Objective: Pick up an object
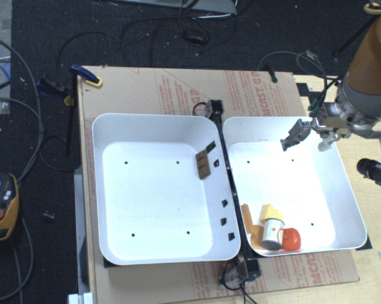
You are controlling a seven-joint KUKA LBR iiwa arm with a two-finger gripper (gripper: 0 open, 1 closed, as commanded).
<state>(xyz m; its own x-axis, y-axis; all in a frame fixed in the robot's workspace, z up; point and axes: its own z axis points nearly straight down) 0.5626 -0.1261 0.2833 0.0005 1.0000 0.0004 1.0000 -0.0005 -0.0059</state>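
Cannot tell the jaws as spread or pressed together; nothing visibly pinched, hovering over the upper part of the right bin [323,182]. Head for the frame's lower middle, the bin's lower-left corner: red ball [292,238], yellow-topped white cup [272,223] and orange stick [247,219], huddled close. Probably best to descend on the ball's open right side, clear of the wall.

The right bin [317,182] is white; inside it lie a red ball [291,238], a yellow piece [271,213] and an orange stick [247,220]. The left bin [152,195] beside it is white too, with a brown block [203,165]. The worktop [146,87] under the right bin is tan, lettered red.
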